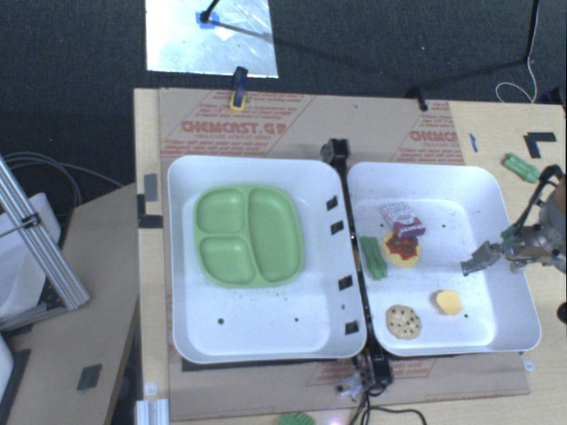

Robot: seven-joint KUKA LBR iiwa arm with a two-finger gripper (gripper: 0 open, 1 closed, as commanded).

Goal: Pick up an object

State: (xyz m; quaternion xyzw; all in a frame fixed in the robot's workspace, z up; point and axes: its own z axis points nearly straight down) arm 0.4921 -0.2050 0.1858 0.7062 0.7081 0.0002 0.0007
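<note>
the grey two-finger gripper hung over the right shallow white bin, its spread impossible to tell. a small yellow block lay at its seven o'clock, a red-and-yellow toy and green strip at nine. the left white bin held a green divided plate.

Divided plate in left bin; cookie, other food in right bin.
</note>
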